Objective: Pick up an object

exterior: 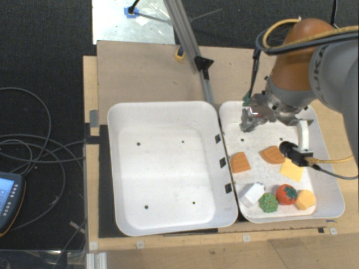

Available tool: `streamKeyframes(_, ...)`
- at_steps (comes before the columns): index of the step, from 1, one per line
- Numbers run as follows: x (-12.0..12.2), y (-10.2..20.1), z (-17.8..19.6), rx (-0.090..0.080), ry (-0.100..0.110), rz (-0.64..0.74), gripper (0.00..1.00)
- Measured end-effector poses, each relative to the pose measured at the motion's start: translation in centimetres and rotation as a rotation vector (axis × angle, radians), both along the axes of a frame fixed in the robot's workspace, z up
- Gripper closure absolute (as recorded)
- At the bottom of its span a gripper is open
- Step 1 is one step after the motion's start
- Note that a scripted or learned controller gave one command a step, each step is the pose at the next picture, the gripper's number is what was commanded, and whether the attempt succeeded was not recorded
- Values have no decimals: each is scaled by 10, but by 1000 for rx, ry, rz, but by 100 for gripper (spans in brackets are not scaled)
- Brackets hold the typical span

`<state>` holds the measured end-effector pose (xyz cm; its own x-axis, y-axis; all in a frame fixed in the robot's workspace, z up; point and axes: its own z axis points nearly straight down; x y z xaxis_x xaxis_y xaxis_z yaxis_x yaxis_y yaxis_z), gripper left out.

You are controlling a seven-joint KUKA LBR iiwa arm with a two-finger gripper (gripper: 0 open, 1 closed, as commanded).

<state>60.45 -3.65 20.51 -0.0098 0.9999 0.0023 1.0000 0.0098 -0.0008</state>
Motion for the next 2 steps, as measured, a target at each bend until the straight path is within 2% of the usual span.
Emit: streamKeyframes(2,-9,121,4,1,-2,2,100)
